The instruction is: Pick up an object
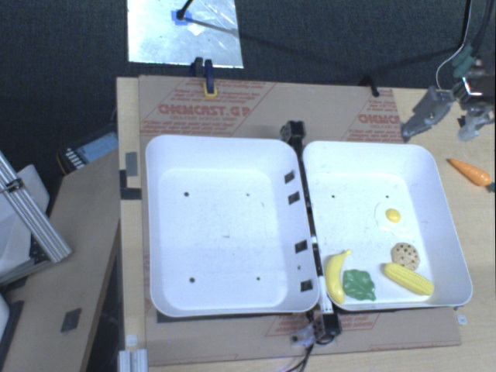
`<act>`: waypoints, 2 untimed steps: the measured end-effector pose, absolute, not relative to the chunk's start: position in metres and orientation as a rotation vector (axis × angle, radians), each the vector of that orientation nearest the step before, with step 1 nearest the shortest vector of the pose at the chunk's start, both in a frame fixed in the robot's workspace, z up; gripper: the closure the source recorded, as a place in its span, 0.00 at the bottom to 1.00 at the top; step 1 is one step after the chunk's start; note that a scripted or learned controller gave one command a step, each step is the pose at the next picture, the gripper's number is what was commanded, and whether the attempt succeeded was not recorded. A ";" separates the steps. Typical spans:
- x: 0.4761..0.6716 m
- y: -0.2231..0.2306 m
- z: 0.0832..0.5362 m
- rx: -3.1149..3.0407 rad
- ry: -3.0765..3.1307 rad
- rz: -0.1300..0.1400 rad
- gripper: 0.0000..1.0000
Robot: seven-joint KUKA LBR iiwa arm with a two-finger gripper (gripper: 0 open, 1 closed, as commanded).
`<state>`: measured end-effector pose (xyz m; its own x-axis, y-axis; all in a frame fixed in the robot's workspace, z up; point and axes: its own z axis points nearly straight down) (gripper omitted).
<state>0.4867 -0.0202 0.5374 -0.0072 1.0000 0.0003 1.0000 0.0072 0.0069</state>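
Camera view has the gripper (448, 115) spread open and empty beyond the right bin (434, 169) far corner, while banana (335, 276), corn (408, 278) and cookie (404, 254) crowd its near edge, so a descent may pinch two together

The jaws hang open over the counter (364, 107), outside the right bin's (434, 208) far right corner. Below them in that bin lie a fried egg (391, 215), cookie (404, 255), corn cob (408, 279), banana (336, 276) and green leaf (359, 284). A carrot (471, 171) lies just beneath them on the counter.
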 end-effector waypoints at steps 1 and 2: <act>0.486 -0.053 0.408 2.228 2.224 -0.011 0.00; 0.489 -0.007 0.517 2.204 2.225 0.017 0.00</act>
